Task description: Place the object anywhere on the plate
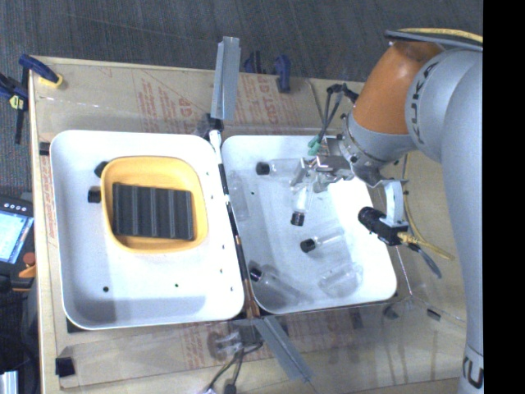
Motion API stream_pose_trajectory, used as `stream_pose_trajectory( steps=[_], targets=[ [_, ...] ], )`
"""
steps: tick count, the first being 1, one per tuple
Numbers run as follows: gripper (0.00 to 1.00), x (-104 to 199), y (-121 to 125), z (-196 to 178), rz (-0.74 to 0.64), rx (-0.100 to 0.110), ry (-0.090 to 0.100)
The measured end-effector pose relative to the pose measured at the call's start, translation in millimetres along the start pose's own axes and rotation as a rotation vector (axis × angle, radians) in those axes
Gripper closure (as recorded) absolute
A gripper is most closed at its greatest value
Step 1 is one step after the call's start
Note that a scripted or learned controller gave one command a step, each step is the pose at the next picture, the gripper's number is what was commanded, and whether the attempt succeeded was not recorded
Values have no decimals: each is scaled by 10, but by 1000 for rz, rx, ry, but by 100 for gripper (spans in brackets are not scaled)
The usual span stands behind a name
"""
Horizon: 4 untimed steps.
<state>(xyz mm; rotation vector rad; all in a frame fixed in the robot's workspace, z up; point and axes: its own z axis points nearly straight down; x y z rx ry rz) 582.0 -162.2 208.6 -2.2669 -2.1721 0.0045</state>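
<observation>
Now the arm (426, 97) is seen reaching in from the right, its hand (316, 171) hanging over the upper part of the right bin (373, 281). Something clear and slender, a vial with a dark cap (298, 208), is seen slanting down from just under the hand; whether it is actually pinched there or merely lying on the bin floor below cannot be told, and the hand's opening cannot be made out either against the white.

More clear vials are scattered in the same bin: one with a dark cap near the middle (316, 242), one by the upper left corner (264, 169), one along the lower left wall (267, 279), and a faint transparent piece lower right (340, 279).

The plate (156, 199), yellow-rimmed with a dark ribbed centre, is sitting in the left bin (82, 294), well apart from the hand. Nothing is seen resting on it, so the task is judged barely begun: a secure pick is not yet confirmed, and the lift, the carry across the divide between the bins and the release are all left to do.

Both bins are carried on a pale bench (131, 97) with printed lettering, clamps (41, 71) gripping its far edge. Dark carpet (164, 6) is seen beyond, and a small lit screen (11, 232) at the far left.
</observation>
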Motion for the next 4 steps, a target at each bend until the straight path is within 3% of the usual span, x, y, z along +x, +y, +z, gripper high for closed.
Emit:
stream_pose_trajectory(
  steps=[1, 2, 3, 4],
  targets=[
    [100, 830, 320, 42, -42, 0, 1],
    [100, 1456, 515, 148, -315, -3, 0],
    [100, 1563, 243, 178, -524, 2, 1],
    [0, 1558, 244, 177, -524, 2, 1]
  ],
)
